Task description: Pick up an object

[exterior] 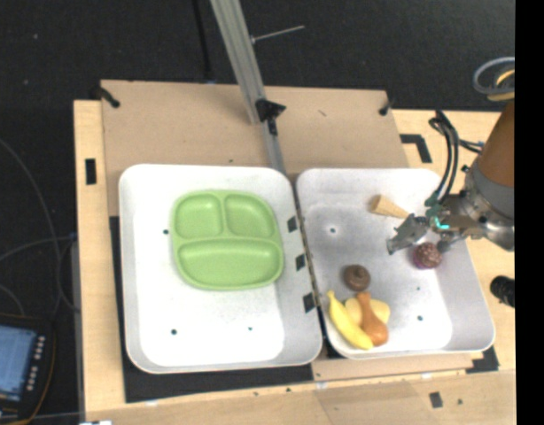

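Banana (343,320) lies diagonally, tip toward bin corner.

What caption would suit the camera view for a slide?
Gripper hovers over the right bin near a dark red fruit; green divided plate sits in the left bin.

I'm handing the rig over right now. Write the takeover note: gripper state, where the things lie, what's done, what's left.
Gripper: low over the right bin, fingers apart, nothing between them.
Right bin holds: a dark red round piece just beside the gripper, a tan cone-shaped piece toward the far side, a brown round piece near the middle, and a banana with an orange piece piled in the near corner.
Left bin holds a green divided plate.
Done: arm is in over the right bin.
Left: nothing is gripped or lifted yet. The dark red piece looks the nearest pick.
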`<action>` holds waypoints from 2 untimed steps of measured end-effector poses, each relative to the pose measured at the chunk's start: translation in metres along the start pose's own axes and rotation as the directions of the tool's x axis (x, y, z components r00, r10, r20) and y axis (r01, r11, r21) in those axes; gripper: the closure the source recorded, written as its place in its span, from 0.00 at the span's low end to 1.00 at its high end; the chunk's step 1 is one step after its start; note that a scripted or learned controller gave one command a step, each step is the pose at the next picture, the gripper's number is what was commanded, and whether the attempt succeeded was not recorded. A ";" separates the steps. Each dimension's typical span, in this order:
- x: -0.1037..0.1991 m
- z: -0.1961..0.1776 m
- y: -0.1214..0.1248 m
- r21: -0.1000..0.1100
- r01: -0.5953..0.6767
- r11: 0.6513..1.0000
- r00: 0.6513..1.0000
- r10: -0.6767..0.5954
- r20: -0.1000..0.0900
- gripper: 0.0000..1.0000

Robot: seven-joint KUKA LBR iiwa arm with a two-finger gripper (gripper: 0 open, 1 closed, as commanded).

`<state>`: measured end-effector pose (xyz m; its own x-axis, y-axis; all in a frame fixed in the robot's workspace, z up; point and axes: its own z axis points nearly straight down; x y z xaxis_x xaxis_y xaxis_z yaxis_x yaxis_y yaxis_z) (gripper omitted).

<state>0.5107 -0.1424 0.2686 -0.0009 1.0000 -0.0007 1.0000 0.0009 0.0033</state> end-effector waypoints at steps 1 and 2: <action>0.006 0.060 0.003 0.007 -0.001 1.000 1.000 0.001 0.000 0.00; 0.003 0.106 -0.005 0.007 -0.001 1.000 1.000 0.001 0.000 0.00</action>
<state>0.5064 -0.1393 0.1630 0.0005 1.0000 -0.0004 1.0000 -0.0005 -0.0035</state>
